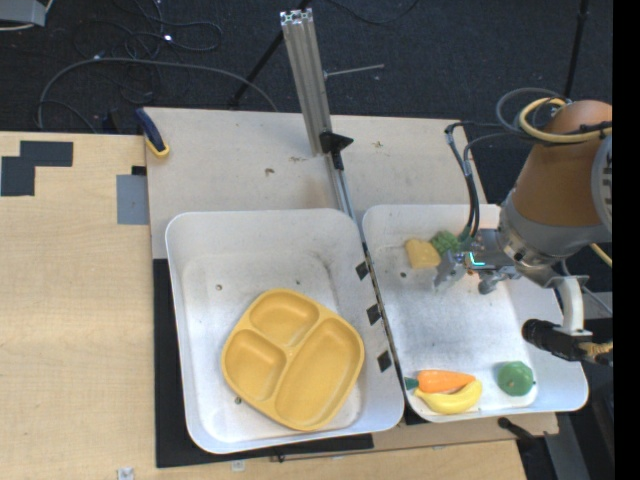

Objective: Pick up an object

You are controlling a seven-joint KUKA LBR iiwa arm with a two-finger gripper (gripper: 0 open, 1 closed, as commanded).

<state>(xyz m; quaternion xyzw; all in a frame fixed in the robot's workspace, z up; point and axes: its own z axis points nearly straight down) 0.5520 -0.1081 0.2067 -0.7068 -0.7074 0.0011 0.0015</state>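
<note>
My pincer (462,265) hovers beside the yellow piece (422,254) and green toy (446,240); I cannot tell its state, and crowding risks nudging both away.

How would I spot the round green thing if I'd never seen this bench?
Find the right white bin, the one the grey and orange arm reaches into. Look at its near right corner: the green ball-like toy sits there, just right of the carrot and banana. It is round and green, its neighbours long and orange or yellow.

Yellow tray (292,358) matt plastic; bins (200,268) scuffed white plastic; post (308,78) bare metal.
</note>
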